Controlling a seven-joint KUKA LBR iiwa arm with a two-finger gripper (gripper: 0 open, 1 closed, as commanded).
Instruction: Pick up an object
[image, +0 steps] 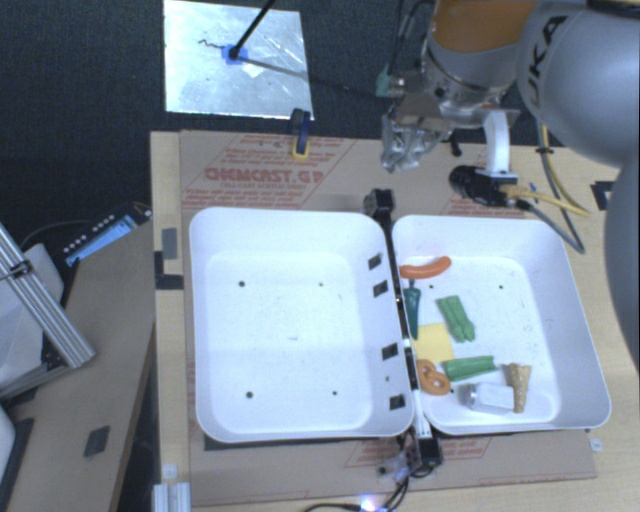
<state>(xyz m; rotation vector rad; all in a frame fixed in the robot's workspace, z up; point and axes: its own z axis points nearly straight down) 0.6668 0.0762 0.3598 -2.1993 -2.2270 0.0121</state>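
My gripper (402, 153) hangs high above the back edge of the bins, near where they meet, with nothing visible between its fingers. The right bin (560, 300) holds several small things along its left and front: an orange sausage (425, 267), a green ridged piece (456, 317), a yellow square (434, 342), a green bar (469, 366), an orange pretzel (433, 379), a white-grey block (488, 397) and a tan cone (518, 385).
The left bin (290, 330) lies beside the right one, joined by a black divider with clips (398, 300). Both rest on a cardboard sheet (260, 170). A yellow-blue clamp (299, 135) stands at the back. A foil sheet (235, 60) lies beyond.
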